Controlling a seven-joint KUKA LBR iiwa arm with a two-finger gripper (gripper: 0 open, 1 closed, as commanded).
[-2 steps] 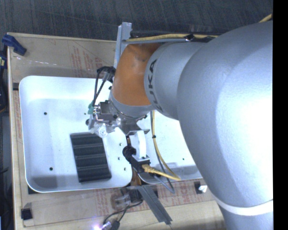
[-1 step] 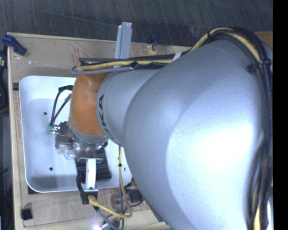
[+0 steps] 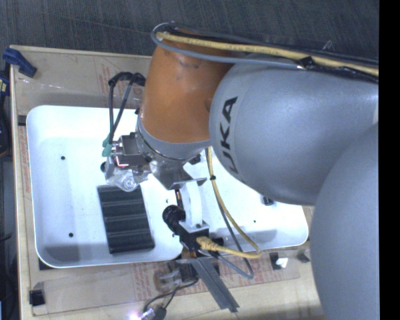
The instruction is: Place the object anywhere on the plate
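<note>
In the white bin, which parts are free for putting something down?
The bin has bare floor along its left wall and in the upper-left corner, left of the black ribbed block. It is crowded in the middle, where the hand and cables hang.

Grey arm [image 3: 300,145] w/ black KUKA lettering, orange band [image 3: 177,92], yellow cable [image 3: 240,45], black & green wires

White bin [image 3: 53,179]; black ribbed object [image 3: 125,219]; grey arm [image 3: 300,139], orange band [image 3: 177,92].
</note>
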